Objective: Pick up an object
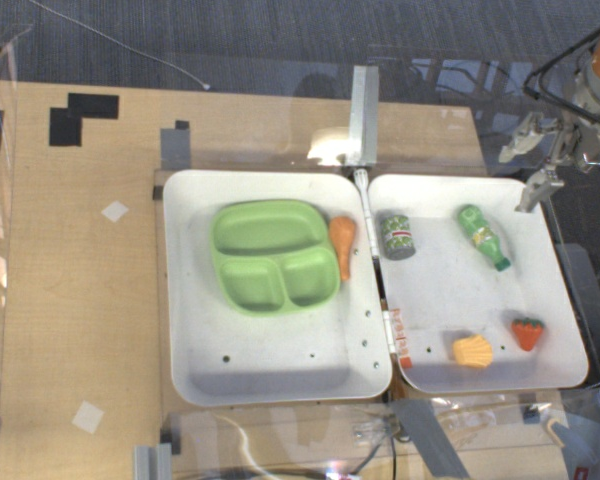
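Note:
My gripper (pixel 526 168) hangs above the far right corner of the right bin (pixel 430 288), its two fingers spread open with nothing between them. In that bin lie a green bottle (pixel 482 235), just below and left of the gripper, a small green-labelled can (pixel 397 236) near the left wall, a red strawberry (pixel 527 333) and a yellow ridged piece (pixel 472 351) at the front. The left bin (pixel 195 358) holds a green divided plate (pixel 275 256) with an orange carrot (pixel 342 243) lying beside its right edge.
A metal post (pixel 365 108) stands behind the seam between the two bins. Black cables (pixel 555 63) loop around the arm at the upper right. Wooden bench surface (pixel 70 268) stretches to the left of the bins.

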Motion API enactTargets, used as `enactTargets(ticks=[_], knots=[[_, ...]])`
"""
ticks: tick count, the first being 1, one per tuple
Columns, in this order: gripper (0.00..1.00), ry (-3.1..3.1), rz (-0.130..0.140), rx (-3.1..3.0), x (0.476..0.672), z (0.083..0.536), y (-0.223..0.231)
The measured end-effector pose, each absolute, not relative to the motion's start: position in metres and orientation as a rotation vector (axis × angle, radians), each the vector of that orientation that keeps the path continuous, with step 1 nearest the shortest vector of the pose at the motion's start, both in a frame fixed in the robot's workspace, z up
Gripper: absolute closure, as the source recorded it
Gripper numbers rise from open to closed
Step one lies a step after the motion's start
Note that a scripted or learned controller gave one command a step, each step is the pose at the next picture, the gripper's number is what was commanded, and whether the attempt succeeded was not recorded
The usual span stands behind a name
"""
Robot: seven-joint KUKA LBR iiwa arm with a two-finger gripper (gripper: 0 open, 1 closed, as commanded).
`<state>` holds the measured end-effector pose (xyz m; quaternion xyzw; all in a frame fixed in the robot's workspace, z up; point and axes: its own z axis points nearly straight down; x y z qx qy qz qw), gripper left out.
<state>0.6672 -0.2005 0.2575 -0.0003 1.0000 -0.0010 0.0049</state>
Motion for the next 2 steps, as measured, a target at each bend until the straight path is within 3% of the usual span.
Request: enactTargets(ticks=[1,2], knots=[[0.00,3.086,0.003,0.565,0.669,0.161,-0.155],[0.00,3.125,-0.001,0.152,0.645,0.089,-0.122]])
